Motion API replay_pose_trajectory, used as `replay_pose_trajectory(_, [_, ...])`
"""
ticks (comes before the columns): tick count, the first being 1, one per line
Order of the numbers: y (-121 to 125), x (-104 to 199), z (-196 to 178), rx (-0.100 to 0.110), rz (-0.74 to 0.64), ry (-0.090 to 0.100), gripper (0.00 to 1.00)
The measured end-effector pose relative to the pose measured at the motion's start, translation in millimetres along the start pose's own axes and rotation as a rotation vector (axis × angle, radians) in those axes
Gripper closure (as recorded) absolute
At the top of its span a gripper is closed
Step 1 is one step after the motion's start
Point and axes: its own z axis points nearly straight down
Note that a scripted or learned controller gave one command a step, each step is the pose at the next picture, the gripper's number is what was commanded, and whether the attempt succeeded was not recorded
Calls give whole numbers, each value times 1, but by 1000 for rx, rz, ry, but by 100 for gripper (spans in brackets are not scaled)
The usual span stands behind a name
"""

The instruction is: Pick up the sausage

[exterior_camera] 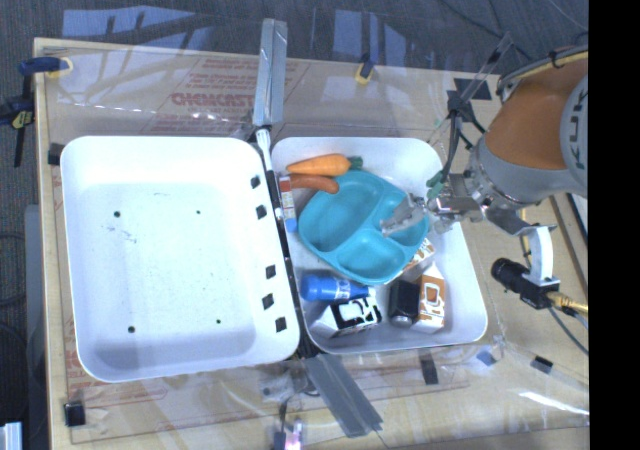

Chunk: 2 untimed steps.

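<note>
Your gripper [405,218] is sitting right of the frame's centre, over the right-hand rim of the blue bowl [358,226]. Its metal fingers are blurring into the bowl's edge, so you cannot tell how far apart they are or whether anything is between them.

Moving outward, the grey arm [530,138] with its orange band is reaching in from the frame's right edge, its wrist lying over the right bin [462,268].

The blue bowl is lying tilted in the middle of that bin. Just above it, toward the bin's upper wall, two orange, elongated pieces are lying side by side. The lower, shorter one looks like the sausage [313,183]; the upper one, with a green end, is a carrot [322,165]. Both are sitting well apart from your gripper, to its upper left.

Below the bowl, near the bin's lower wall, a blue bottle [327,289], a black-and-white object [355,314], a small dark can [403,303] and an orange-and-white packet [433,300] are crowding together.

The left bin [160,258] is filling the left half of the frame, touching the right bin along their shared edge.
</note>
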Motion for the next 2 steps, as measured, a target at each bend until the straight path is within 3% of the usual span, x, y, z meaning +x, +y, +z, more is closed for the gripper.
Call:
replay_pose_trajectory(1, [57, -5, 89, 1, -19, -1, 0])
replay_pose_trajectory(2, [57, -6, 133, -26, -107, -8, 0])
